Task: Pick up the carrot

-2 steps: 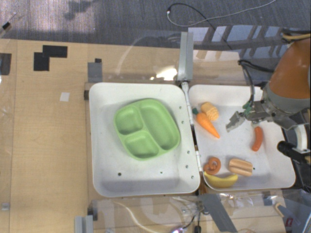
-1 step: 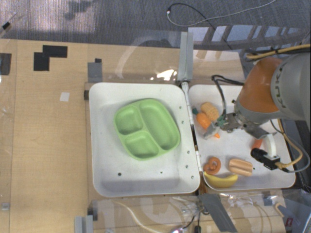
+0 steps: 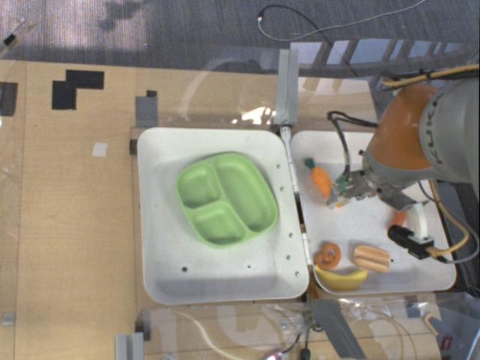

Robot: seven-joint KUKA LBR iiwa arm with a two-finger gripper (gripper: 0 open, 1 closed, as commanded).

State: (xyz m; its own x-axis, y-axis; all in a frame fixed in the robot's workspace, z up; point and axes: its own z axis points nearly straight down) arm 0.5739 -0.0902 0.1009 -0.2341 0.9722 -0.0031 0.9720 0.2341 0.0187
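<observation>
We can read no brand, label or writing on anything here. The gripper (image 3: pixel 346 190) hangs low in the right bin (image 3: pixel 375 145), just beside the carrot (image 3: pixel 321 179), which lies near that bin's left wall with its green top pointing away from us; we cannot tell how wide the tool stands, nor whether it touches the carrot. Along the near edge of that bin lie a banana (image 3: pixel 341 278), a hot dog (image 3: pixel 371 258) and a small orange pastry (image 3: pixel 328 256), while the left bin (image 3: pixel 161 276) bears a green divided plate (image 3: pixel 226 198).

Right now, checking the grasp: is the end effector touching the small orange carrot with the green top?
Cannot tell. In the camera view the end effector sits right beside the carrot, but no contact or gap shows plainly.
</observation>
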